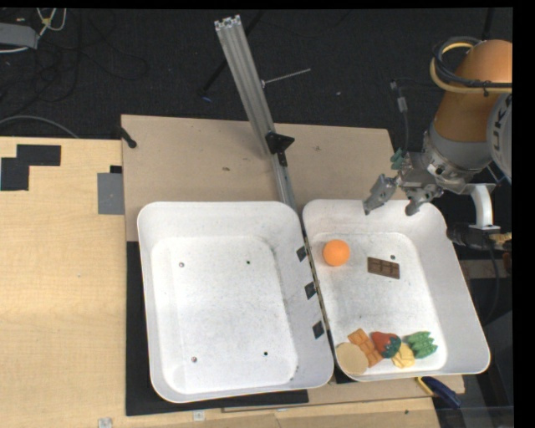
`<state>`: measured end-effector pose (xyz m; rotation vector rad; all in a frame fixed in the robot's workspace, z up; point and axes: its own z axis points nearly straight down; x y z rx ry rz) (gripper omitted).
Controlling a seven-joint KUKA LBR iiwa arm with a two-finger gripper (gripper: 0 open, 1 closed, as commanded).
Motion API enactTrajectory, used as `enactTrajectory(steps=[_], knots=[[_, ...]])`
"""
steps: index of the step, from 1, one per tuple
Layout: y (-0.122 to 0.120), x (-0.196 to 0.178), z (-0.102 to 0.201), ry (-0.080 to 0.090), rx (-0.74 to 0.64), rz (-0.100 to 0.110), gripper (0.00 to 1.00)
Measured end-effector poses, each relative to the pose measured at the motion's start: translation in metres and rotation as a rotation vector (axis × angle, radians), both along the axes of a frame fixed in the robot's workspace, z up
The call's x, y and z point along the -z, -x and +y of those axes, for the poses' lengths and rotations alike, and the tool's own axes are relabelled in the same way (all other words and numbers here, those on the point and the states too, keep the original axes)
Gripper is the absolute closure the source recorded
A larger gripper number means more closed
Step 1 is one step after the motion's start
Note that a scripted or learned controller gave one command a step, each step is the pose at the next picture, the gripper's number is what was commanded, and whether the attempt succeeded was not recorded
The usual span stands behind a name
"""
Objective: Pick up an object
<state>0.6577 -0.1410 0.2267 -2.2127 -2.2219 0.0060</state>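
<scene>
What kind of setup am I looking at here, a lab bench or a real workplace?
Most likely a robotics lab bench: two white bins side by side, toy items like an orange ball, loose cables on the dark floor, and an aluminium rail.

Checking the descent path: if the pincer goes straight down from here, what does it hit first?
Probably bare floor at the back rim of the right bin. The pincer, open, hangs there; the orange ball and brown block lie nearer the camera. Depth is unclear.
</scene>
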Motion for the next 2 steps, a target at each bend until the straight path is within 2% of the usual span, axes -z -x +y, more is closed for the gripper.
enactTrajectory(steps=[1,2], knots=[[0.007,0.045,0.001,0.0,0.003,0.001,0.0],[0.015,0.107,0.007,-0.001,0.004,0.002,0.0]])
